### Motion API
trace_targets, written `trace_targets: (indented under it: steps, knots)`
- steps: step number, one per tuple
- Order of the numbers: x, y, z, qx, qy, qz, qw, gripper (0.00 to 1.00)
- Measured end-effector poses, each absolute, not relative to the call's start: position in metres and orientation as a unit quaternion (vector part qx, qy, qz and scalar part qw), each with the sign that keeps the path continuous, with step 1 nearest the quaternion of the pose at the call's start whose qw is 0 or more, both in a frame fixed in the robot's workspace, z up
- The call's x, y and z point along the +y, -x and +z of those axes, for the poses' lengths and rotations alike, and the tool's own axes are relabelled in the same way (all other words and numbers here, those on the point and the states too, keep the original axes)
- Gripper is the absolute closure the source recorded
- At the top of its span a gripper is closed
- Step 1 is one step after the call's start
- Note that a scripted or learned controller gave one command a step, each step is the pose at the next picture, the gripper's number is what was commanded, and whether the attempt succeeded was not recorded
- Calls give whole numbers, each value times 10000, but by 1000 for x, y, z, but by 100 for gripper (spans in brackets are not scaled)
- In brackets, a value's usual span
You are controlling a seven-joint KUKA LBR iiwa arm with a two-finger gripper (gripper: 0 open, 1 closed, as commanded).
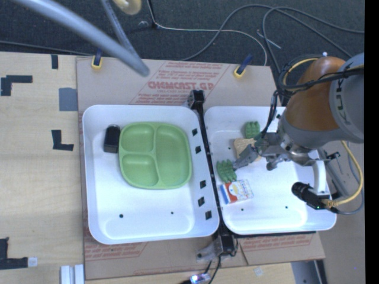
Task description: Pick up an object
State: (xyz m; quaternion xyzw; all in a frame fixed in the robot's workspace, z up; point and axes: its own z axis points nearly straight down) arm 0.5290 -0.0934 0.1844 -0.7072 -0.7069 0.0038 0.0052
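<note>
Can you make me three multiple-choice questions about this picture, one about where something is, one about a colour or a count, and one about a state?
1. Where does the green divided plate lie?
A. In the left bin
B. In the right bin
C. On the cardboard outside the bins

2. How many compartments does the plate have?
A. Two
B. Three
C. Five

3. How does the small card packet sit in the right bin?
A. Clamped in the tool
B. Lying flat on the bin floor, apart from the tool
C. Standing on the plate

Answers:
1. A: the plate lies in the left bin, beside a small black block.
2. B: two ridges part it into three hollows.
3. B: it lies flat below the tool, which hovers near a green toy.
</note>
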Motion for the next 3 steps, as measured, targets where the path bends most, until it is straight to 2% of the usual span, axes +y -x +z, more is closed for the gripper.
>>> trace_targets:
  steps: [1,2,3]
  knots:
    - [-94,-532,189,-7076,7066,7,12,0]
    - [-103,-529,133,-7070,7072,25,27,0]
    - [-103,-529,83,-7075,7067,6,-5,0]
